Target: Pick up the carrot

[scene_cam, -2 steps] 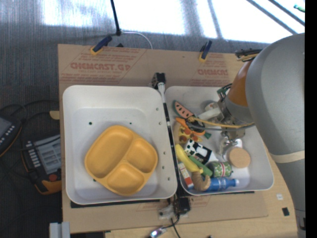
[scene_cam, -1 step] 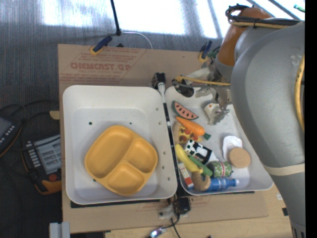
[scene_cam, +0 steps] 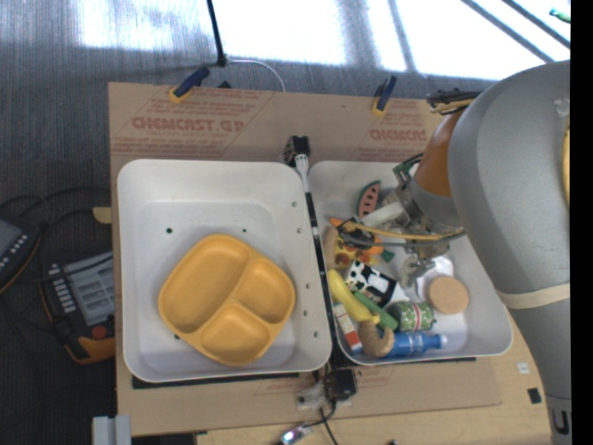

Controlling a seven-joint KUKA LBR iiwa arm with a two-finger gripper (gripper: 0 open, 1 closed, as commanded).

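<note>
Carrot [scene_cam: 357,236]: small orange toy with a green top, far-left part of the right bin [scene_cam: 482,341], half buried among other toys. Likely light, hard plastic, smooth and apt to slip; best pinched across its thicker middle. Banana [scene_cam: 347,297] and cow-patterned toy [scene_cam: 371,283] lie just near of it. Gripper [scene_cam: 415,221] hangs close to the carrot's right; finger state cannot be told.

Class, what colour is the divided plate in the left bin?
Yellow: the plate, seen from the overhead camera view.
</note>
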